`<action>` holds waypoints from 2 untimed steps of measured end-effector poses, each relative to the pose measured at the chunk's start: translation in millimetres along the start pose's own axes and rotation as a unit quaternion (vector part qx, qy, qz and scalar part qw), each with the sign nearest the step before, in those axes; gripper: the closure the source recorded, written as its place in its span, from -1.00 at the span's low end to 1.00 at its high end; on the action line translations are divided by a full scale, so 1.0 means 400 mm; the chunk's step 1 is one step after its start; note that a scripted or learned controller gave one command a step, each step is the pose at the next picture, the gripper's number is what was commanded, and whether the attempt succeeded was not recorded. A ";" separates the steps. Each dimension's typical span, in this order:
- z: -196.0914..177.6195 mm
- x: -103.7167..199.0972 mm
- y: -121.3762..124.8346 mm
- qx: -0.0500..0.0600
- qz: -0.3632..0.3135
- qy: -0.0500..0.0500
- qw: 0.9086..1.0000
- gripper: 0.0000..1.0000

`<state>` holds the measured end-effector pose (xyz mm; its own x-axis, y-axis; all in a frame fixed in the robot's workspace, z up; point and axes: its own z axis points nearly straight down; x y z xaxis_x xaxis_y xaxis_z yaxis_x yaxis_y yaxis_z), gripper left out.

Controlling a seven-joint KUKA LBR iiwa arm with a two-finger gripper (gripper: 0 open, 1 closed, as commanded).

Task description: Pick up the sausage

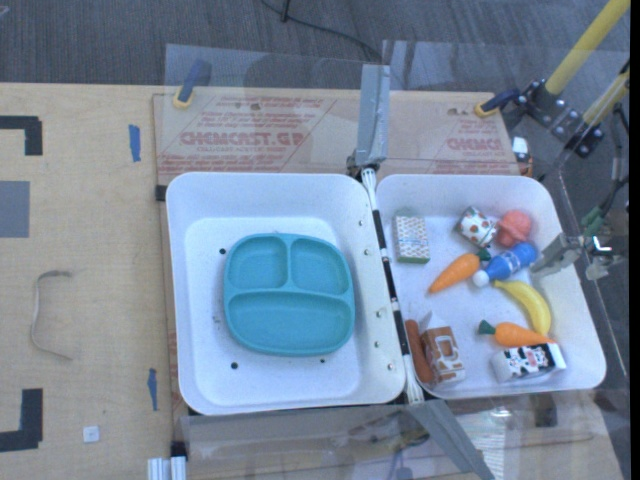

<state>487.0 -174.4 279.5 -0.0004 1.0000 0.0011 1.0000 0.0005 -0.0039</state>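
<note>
Down in the near-left corner of the right bin [450, 182] lies the sausage [412, 342], a slim reddish-brown stick running along the bin's left wall. A brown carton [443, 356] sits just beside it on the right, seemingly touching it.

Farther out in the same bin are a carrot [455, 271], a blue bottle [510, 261], a banana [531, 304] and a second carrot [516, 334]. My hand [560, 255] is at the bin's right rim, well apart from the sausage, with that clutter between us. Whether it is spread or pressed together I cannot tell from here; it looks to be carrying nothing.

Trouble, as I judge it, comes from the tight spot. The sausage is wedged between wall and carton, so coming down I could strike the wall or land on the carton instead. A grip across the narrow gap might catch the carton too, or nudge the sausage so it rolls tighter against the wall. Sweeping low across the bin could also knock the banana or bottle aside.
</note>
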 end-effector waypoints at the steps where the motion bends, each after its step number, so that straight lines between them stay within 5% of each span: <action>1: 0.157 0.133 -0.017 0.000 -0.071 0.000 0.997 -1.00; 2: 0.224 0.335 0.015 0.001 -0.118 0.000 0.993 -1.00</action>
<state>492.5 -40.3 190.2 -0.2348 0.9721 0.0022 0.9720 0.2348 -0.0049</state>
